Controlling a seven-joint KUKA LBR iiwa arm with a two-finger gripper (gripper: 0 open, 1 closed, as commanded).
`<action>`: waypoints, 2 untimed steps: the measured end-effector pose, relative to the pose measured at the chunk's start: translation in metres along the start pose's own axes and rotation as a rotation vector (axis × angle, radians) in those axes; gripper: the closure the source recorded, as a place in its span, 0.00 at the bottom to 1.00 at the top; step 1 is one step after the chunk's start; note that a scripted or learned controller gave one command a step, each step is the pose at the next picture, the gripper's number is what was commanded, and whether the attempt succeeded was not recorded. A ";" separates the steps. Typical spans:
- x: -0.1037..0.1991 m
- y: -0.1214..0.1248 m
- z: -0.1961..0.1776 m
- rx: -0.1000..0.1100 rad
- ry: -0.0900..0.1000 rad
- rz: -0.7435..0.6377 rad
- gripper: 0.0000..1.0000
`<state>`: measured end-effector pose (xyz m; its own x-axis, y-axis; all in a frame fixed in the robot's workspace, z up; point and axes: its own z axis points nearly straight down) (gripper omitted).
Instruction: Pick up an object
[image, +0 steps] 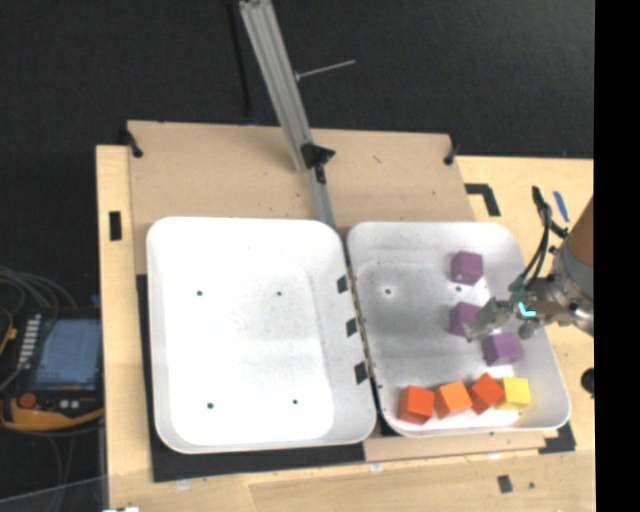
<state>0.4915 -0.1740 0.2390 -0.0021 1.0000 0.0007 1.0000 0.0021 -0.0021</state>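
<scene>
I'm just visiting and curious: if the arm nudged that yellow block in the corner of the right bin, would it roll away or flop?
Probably neither. The yellow block looks like a flat-faced cube, so it should slide or tip, not roll. It seems rigid, likely light for its size. It sits close to an orange block and the right bin wall, so a push may jam it there.
</scene>
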 end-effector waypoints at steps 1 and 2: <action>0.000 0.001 -0.002 -0.004 -0.002 0.002 0.00; 0.004 -0.001 0.042 0.001 -0.001 0.003 0.00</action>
<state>0.4908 -0.1701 0.1974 0.0011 1.0000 0.0001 1.0000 -0.0011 -0.0034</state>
